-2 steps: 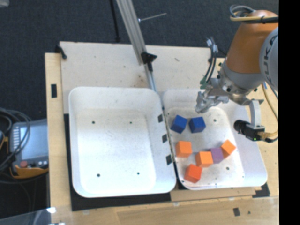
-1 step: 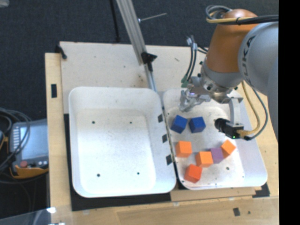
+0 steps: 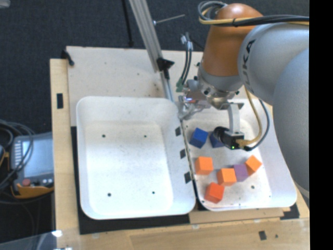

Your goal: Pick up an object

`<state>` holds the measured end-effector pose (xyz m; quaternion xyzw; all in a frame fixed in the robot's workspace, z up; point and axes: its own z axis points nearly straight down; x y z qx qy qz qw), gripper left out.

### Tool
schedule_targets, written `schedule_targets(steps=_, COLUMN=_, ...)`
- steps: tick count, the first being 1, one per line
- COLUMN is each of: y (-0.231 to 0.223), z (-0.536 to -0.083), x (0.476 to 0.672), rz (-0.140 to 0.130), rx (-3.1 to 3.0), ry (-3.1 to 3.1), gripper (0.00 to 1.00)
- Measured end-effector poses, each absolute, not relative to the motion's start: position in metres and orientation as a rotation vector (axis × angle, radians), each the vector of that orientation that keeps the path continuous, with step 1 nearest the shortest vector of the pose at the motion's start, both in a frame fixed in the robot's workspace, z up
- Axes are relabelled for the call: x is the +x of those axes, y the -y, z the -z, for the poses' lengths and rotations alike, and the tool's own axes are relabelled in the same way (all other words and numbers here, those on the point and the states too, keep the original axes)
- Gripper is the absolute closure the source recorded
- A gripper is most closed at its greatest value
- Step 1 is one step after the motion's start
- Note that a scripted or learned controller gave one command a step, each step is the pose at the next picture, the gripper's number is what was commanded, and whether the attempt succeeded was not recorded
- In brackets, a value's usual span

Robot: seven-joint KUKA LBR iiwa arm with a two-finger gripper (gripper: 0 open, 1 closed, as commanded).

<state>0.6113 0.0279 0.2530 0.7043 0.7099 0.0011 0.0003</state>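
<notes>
end effector [image 3: 188, 108]: low over right bin [image 3: 278, 191] far-left corner, grip state cannot tell
blue block [image 3: 199, 137]: just near of it, likely target, closest
orange blocks [image 3: 204, 164]: nearer, spaced apart

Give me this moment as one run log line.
task: pick up an object | gripper: at right bin far-left corner, near blue cube | held: nothing seen | pick: not yet done

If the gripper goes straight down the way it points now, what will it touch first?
The gripper would probably meet the right bin's rim, beside the blue cube; depth is unclear.
</notes>
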Motion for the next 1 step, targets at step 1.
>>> schedule_targets(steps=1, y=-0.0736, z=-0.2377, x=0.6143, rz=0.002, rx=2.218, ry=-2.228, gripper=1.0)
